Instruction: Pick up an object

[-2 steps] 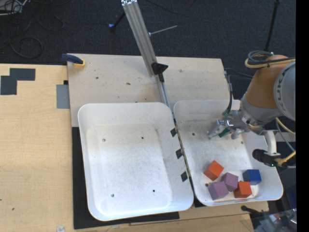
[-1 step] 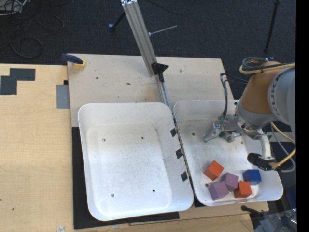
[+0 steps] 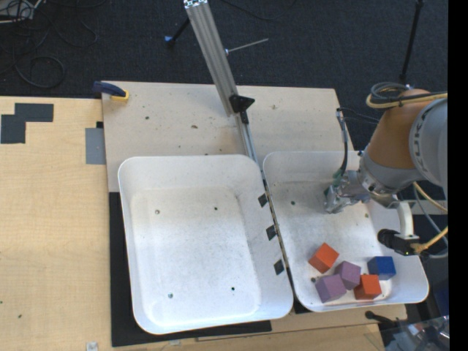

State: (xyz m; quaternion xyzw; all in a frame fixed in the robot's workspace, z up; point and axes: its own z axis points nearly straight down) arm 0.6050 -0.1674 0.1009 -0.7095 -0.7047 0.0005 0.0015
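Several small blocks lie at the near end of the right bin (image 3: pixel 307 174): an orange block (image 3: pixel 324 257), two purple blocks (image 3: pixel 349 273) (image 3: pixel 330 287), a second orange block (image 3: pixel 368 287) and a blue block (image 3: pixel 382 267). My gripper (image 3: pixel 335 199) hangs low over the middle of the right bin, up and away from the blocks. It is apart from the nearest orange block, and nothing shows between its fingers. The grey arm with its orange band (image 3: pixel 398 134) reaches in from the right.
The left bin (image 3: pixel 146 174) lies beside the right one, with black clips (image 3: pixel 270 231) along the shared edge. A slanted aluminium bar (image 3: pixel 216 53) rises behind the bins. A blue-and-yellow tool (image 3: pixel 111 90) lies at the bench's far left corner.
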